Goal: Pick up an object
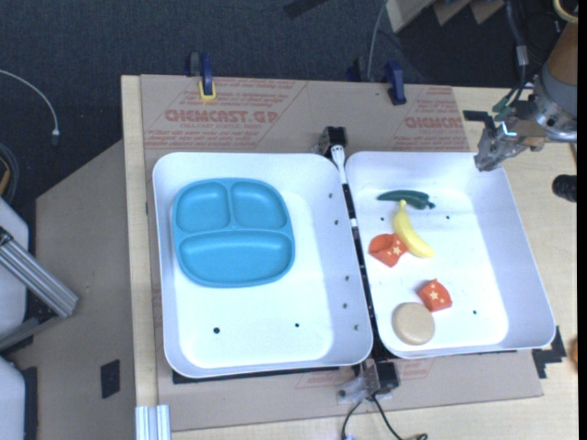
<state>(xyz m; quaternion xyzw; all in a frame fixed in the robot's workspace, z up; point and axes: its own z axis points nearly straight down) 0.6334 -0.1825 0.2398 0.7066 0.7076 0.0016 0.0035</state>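
This is a robotics lab. A board (303,108) printed with a maker's name is fixed by blue clamps (203,73) to a bench, two white bins (266,337) sit side by side on it, and loose cables (37,99) trail over dark carpet (138,16). An aluminium rail (37,278) stands at the left.

1. Banana (412,233): yellow, lying flat, slanted, near the middle of the right bin (514,246).
2. Green pepper (406,198): dark, slim, lying crosswise just beyond the banana's far tip.
3. Red piece (387,249): chunky, touching the banana's left side.
4. Second red piece (436,295): smaller, with pale specks, nearer than the banana, apart from it.
5. Tan disc (414,324): round, flat, just beside the second red piece, farthest from the banana.
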